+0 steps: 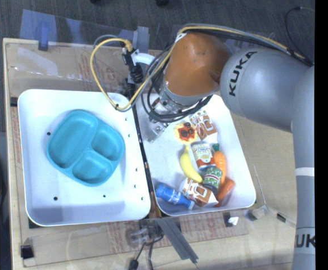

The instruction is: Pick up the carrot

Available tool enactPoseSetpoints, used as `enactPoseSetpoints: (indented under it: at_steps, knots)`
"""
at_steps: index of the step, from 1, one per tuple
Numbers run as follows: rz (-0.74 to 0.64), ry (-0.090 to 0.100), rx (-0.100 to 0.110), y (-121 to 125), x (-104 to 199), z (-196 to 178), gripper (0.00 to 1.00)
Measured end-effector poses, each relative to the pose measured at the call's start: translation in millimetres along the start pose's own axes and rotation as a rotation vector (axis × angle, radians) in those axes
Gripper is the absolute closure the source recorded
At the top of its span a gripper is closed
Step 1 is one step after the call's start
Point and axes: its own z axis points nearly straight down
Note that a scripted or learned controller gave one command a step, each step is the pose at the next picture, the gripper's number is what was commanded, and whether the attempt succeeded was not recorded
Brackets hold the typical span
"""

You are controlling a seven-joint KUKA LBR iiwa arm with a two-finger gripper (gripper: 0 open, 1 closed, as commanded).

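Plainly, in the camera view the pick is not yet done: the carrot (220,161) lies in the right bin (243,170), just right of the banana (189,167), with a second orange piece (226,189) below it. The arm's wrist (193,66) hangs above the banana, toward the bin's far end, hiding the gripper, so I cannot tell its state. "KUKA" reads on the arm; can labels are illegible.
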Motion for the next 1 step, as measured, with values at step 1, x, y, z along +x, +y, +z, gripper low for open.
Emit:
enactPoseSetpoints:
  at_steps: [1]
  knots:
    - [0.051,-0.002,-0.004,4.2,4.1,0.7,1.0]
